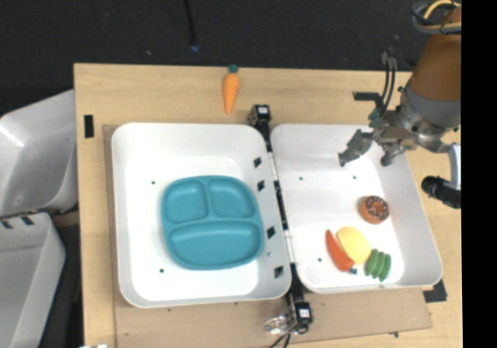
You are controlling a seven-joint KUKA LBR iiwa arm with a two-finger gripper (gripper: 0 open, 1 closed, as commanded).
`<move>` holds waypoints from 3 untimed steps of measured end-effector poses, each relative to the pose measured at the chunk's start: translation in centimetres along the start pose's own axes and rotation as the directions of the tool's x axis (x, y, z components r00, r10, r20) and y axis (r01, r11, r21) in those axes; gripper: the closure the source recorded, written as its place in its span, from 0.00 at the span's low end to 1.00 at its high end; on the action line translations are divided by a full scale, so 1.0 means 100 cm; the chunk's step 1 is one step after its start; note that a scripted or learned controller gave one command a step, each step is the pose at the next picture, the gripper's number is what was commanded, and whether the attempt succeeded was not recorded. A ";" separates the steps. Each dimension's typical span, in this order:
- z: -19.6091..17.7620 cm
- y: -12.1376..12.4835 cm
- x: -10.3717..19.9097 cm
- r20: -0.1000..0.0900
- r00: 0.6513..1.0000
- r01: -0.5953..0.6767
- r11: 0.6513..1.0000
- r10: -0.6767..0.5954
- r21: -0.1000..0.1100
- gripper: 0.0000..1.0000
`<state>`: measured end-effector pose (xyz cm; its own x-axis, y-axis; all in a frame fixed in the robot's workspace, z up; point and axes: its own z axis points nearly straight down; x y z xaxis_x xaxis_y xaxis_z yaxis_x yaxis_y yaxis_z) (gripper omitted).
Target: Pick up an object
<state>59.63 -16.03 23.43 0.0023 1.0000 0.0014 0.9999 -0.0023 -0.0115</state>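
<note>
Overhead, open empty claw [371, 149], well apart from doughnut [374, 209], lemon [352, 244], red pepper [338, 251].

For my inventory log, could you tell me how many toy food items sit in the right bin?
4, all in the right bin's near corner: a donut, a red pepper, a yellow piece touching the pepper, and a green piece. Something smaller could be hidden beneath them.
</note>
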 end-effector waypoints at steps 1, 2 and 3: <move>-0.007 0.002 0.000 0.001 1.000 0.003 1.000 -0.003 -0.013 0.00; 0.053 0.009 0.003 0.003 1.000 0.003 1.000 -0.003 -0.008 0.00; 0.103 0.019 0.003 0.003 1.000 0.005 1.000 -0.005 -0.009 0.00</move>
<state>61.44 -15.76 13.15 -0.0026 1.0000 -0.0014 1.0000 0.0026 -0.0027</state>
